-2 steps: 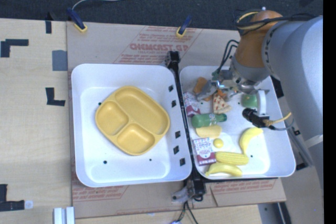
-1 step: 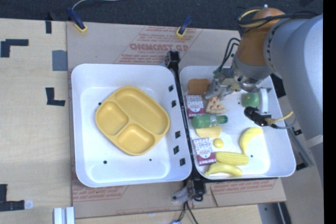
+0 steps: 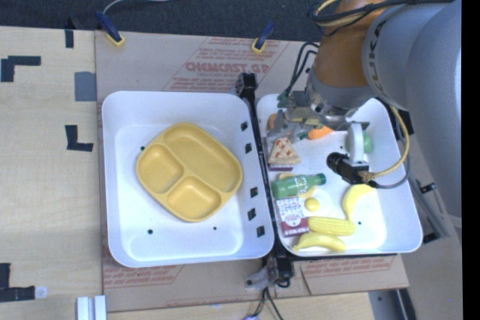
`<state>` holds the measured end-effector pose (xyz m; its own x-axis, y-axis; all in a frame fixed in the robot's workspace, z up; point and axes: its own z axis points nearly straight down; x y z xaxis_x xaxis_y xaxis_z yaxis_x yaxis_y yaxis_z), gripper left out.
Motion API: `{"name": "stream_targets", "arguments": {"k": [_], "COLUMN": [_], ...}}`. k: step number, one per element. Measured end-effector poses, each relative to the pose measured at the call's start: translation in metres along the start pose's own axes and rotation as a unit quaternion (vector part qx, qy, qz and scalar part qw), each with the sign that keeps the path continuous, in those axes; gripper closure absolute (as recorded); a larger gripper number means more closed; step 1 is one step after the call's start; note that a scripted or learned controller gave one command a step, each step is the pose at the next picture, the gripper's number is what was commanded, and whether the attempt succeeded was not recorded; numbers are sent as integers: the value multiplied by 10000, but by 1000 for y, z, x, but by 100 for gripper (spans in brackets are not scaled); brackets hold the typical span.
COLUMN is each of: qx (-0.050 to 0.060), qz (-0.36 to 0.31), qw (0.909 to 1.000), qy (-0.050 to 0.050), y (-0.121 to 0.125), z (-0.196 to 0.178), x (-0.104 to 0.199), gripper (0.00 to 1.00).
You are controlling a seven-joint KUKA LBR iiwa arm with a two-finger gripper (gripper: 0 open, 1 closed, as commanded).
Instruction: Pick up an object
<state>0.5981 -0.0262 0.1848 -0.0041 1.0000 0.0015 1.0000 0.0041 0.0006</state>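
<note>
DESK, MID-PICK: A grey-and-orange arm [image 3: 352,49] reaches in over the right bin [image 3: 397,234], its end effector [image 3: 291,118] poised at the bin's upper-left corner, just above a pizza slice [image 3: 283,152] as the camera sees it. How wide the end effector stands cannot be told from this angle. Nothing is seen in its hold, so the pick appears not yet made. The approach looks about done, with the closing and the lift left to do. The slice, the likeliest target, lies flat close to the wall shared with the left bin [image 3: 120,161]. An orange piece [image 3: 321,133] lies just right of the end effector, and a green bottle [image 3: 298,184] lies on its side just below the slice. Farther down the same bin crowd a red packet [image 3: 291,215], a corn cob [image 3: 328,225] and a banana [image 3: 321,242], with a yellow fruit [image 3: 358,198] to their right. Room here is tight. With the shared wall on one side, the orange piece on the other and the bottle below, a descent would seem to have little margin sideways. The way straight up looks open. In the left bin a yellow plate [image 3: 189,171] rests with bare white floor all around it, well apart from the arm. The desk [image 3: 45,191] spreads wide beyond the bins.
</note>
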Motion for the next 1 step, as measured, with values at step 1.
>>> {"name": "stream_targets", "arguments": {"k": [1], "qx": [14], "qz": [5], "qw": [10000], "qy": [-4], "y": [-55], "z": [-39], "x": [33], "gripper": [100]}}
